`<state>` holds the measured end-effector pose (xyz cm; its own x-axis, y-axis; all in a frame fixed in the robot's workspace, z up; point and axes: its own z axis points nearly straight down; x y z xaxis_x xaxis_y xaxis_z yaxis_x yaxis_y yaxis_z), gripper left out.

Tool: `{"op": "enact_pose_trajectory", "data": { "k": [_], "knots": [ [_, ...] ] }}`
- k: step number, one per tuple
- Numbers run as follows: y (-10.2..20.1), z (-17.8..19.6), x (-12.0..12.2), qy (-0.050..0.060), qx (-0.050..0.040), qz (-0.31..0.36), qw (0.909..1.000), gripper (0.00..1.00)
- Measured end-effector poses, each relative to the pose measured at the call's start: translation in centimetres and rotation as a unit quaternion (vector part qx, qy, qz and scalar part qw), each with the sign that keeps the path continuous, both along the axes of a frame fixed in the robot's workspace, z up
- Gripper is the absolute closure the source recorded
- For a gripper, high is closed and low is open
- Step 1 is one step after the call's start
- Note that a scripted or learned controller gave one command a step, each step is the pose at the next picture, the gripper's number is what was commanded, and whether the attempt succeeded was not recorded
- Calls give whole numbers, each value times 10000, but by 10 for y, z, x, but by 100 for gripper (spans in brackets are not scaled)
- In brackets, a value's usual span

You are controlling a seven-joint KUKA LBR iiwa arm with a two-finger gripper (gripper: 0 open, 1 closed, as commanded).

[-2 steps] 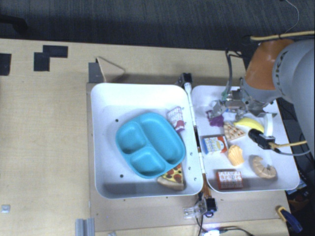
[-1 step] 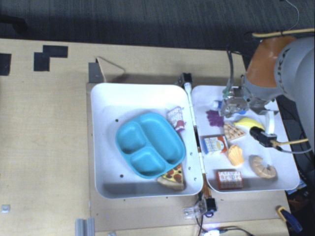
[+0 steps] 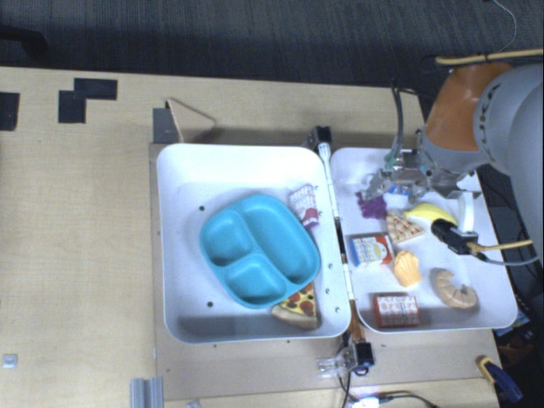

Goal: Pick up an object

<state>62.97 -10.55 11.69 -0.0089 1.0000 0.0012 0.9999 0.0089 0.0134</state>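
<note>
- I see the arm [image 3: 484, 109] reaching in from the right, wrist down over the top of the right bin [image 3: 501, 308]; that is where most of the small items lie, so it is the sensible side to pick from.
- The jaws [image 3: 399, 179] hang low, just right of the grapes [image 3: 371, 204] and close to them; I judge the grapes the likely target, but contact is unclear.
- I cannot tell if the jaws are apart or together; too small and cluttered. Nothing visibly sits between them.
- Other candidates in the right bin: banana [image 3: 431, 214] beside the jaws, pizza wedge [image 3: 403, 227], carton [image 3: 371, 249], corn [image 3: 407, 269], pastry [image 3: 454, 287], red box [image 3: 397, 309]. They are packed close, so a neighbour could get nudged.
- The left bin [image 3: 183, 313] holds a blue tray [image 3: 257, 249], tilted and taking most of the floor; a wrapper [image 3: 304, 204] touches its top right edge and a pizza slice [image 3: 297, 307] peeks from under its lower edge, both awkward grabs.
- The bins sit side by side on the counter [image 3: 76, 253].
</note>
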Motion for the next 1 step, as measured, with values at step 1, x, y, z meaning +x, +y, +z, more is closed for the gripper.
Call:
{"op": "enact_pose_trajectory", "data": {
  "k": [1],
  "knots": [
    [9,-26,-70,-26,-32,-28,10000,0]
  ]
}}
